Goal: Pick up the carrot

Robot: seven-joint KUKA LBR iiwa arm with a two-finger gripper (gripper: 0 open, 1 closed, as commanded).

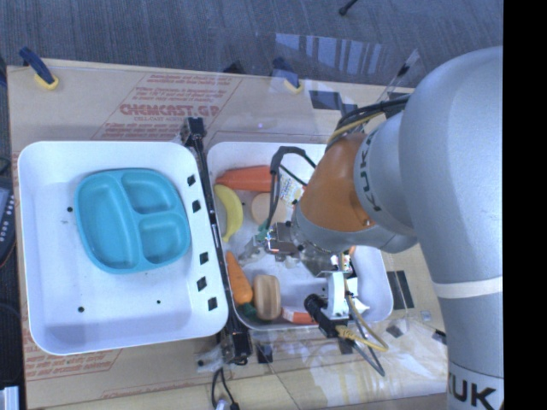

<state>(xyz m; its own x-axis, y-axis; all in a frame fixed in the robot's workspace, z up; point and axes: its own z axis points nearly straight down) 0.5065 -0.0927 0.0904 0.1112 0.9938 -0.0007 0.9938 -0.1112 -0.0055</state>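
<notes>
Your gripper (272,244) hangs over the middle of the right bin (383,293); you cannot tell whether it is open or closed. The carrot (239,280) lies against that bin's left wall, near its front corner.

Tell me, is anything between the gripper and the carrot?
Nothing visible. The carrot lies just below and left of the gripper in the camera view; the tan block beside it is off that line.
</notes>
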